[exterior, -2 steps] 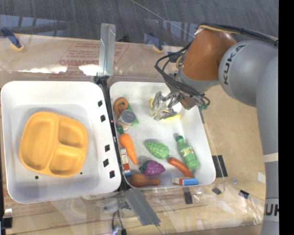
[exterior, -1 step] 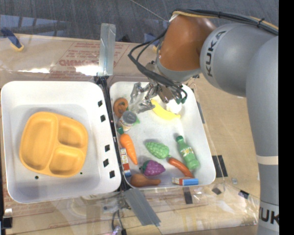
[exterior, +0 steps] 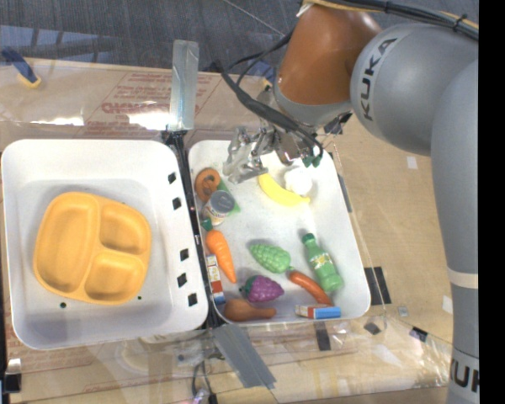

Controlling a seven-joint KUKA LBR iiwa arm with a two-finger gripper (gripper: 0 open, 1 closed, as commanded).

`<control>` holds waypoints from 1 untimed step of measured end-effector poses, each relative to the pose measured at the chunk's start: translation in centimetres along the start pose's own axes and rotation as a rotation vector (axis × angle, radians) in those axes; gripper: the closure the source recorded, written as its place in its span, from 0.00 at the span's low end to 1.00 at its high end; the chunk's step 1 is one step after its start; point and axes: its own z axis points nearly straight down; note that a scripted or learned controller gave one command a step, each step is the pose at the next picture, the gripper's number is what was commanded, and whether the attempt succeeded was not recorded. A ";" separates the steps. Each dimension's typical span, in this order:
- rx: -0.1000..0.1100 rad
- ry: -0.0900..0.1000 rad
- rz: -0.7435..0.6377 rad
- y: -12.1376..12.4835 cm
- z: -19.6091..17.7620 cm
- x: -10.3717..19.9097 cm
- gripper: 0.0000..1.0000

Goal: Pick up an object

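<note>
I see the grey arm [exterior: 421, 99] reaching in from three o'clock, its orange band at twelve o'clock over the right bin [exterior: 347, 225]. The gripper [exterior: 251, 160] hangs low at that bin's eleven o'clock corner, close to the far wall and the divider between bins; its metal fingers [exterior: 238, 154] blur together, so I cannot tell whether they are apart or closed, and I see nothing clearly between them.

The left bin [exterior: 17, 225] holds one yellow divided plate [exterior: 93, 247], with bare white floor all round it.

The right bin is crowded. A yellow banana [exterior: 283, 191] lies just beside the gripper, touching a white item [exterior: 300, 178]. Along the nine o'clock wall sit a brown ring [exterior: 207, 182], a small jar [exterior: 220, 204] and a carrot [exterior: 221, 253]. Toward six o'clock lie a green bumpy vegetable [exterior: 270, 257], a green bottle [exterior: 321, 263], purple grapes [exterior: 263, 289], an orange chili [exterior: 307, 285], a brown drumstick [exterior: 246, 310] and a small tube [exterior: 318, 312]. The bin's centre is open.

The table [exterior: 84, 91] around both bins is covered in clear sheeting.
</note>
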 end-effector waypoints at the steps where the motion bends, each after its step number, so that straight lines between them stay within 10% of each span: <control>1: -0.002 0.001 0.158 7.5 -3.4 -2.6 1.00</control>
